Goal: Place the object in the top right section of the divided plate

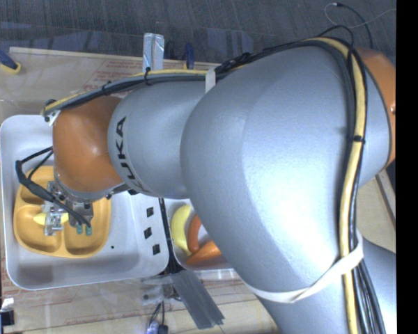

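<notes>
The letters "KUKA" run in black down the grey arm point(265, 179), just beside the orange band point(87, 145) above the wrist; no other writing can be read. The arm takes up most of the view and hides nearly all of the right bin point(177, 259) and the middle of the bench point(70, 68). The gripper point(66, 218) hangs over the yellow divided plate point(28, 221), which lies in the left bin point(70, 270) toward its left side. The metal parts at its tip are small and tangled with black cable, so whether the fingers are spread or pressed together cannot be told, nor whether anything sits between them. A small green bit point(88, 231) shows at the tip, over the plate's near sections; what it is cannot be made out. In the right bin, at its left edge, a yellow object point(181, 232) and an orange object point(205, 255) peek out from under the arm, both partly covered. The bench is pale wood with a clear sheet at its near edge, and beyond its far edge lies dark grey carpet point(90, 5). A yellow-and-black cable point(355, 138) runs along the arm.
</notes>
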Robot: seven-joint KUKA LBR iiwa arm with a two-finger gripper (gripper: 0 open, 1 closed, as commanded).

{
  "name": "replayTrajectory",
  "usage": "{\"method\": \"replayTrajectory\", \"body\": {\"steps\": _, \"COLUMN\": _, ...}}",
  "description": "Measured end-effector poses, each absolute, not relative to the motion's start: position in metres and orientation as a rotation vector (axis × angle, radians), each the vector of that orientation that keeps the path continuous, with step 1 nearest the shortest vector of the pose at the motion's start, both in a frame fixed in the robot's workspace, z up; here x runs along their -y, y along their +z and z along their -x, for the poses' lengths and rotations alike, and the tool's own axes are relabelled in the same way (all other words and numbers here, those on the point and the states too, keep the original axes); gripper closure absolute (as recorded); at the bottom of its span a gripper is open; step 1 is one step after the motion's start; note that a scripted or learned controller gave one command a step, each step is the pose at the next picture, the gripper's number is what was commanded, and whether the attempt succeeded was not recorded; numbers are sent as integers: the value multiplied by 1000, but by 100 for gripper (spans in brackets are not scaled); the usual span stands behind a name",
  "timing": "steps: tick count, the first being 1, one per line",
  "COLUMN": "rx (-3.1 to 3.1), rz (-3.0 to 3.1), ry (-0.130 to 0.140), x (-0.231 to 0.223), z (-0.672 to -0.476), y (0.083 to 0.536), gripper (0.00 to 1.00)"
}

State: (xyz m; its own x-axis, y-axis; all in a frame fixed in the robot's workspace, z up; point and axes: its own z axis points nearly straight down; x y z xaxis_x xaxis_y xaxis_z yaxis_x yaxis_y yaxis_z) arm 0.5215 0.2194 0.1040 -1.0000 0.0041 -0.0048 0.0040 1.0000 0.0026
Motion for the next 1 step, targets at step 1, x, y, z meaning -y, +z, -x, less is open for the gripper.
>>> {"method": "replayTrajectory", "body": {"steps": 1, "rx": -3126, "rz": -286, "ry": 0, "x": -147, "z": -553, "y": 257, "gripper": 100}}
